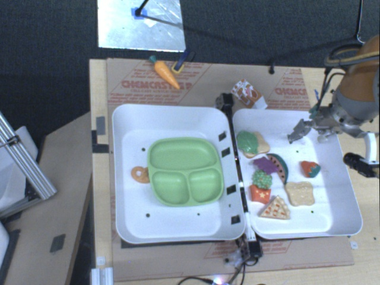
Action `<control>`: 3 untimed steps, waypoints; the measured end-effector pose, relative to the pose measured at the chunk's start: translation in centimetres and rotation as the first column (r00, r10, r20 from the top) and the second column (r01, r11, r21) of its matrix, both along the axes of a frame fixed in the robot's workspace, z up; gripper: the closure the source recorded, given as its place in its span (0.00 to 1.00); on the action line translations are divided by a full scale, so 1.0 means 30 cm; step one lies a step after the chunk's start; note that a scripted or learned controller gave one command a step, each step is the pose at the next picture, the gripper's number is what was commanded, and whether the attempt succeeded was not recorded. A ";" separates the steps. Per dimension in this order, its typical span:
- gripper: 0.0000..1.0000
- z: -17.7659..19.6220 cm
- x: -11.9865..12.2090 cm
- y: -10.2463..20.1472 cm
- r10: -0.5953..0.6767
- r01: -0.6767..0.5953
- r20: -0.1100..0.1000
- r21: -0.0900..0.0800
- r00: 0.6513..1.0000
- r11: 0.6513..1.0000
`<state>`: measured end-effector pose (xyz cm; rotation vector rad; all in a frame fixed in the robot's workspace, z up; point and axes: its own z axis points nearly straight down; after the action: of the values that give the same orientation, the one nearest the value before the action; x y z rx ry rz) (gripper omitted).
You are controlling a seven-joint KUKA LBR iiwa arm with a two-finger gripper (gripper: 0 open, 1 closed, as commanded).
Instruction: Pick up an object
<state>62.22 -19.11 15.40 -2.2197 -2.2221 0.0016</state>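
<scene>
My gripper [309, 135] hangs over the back right part of the right bin [341, 218], open, with nothing between its fingers. In that bin lie several toy foods: a green and tan piece [248, 142], a watermelon slice [275, 165], a strawberry [310, 169], a green broccoli piece [262, 179], a red block [260, 193], a toast slice [299, 193] and a pizza slice [274, 208]. The strawberry is the nearest, just in front of the gripper. The green and tan piece lies to its left.
The left bin [127, 212] holds a green divided plate [184, 171] and an orange ring [141, 174]. Behind the bins on the cardboard lie a toy carrot [166, 74] and a small red and white packet [246, 94]. A foil sheet [141, 15] lies further back.
</scene>
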 end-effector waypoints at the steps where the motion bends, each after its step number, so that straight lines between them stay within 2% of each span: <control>1: 0.00 -0.140 -0.004 -0.010 0.000 0.000 0.001 0.000 1.000 1.000; 2: 0.00 -0.234 -0.002 -0.008 0.001 -0.001 0.001 0.000 1.000 1.000; 3: 1.00 -0.191 0.004 -0.009 0.002 -0.002 0.007 -0.002 1.000 1.000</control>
<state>62.33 -19.38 9.66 -2.2215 -2.2287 -0.0041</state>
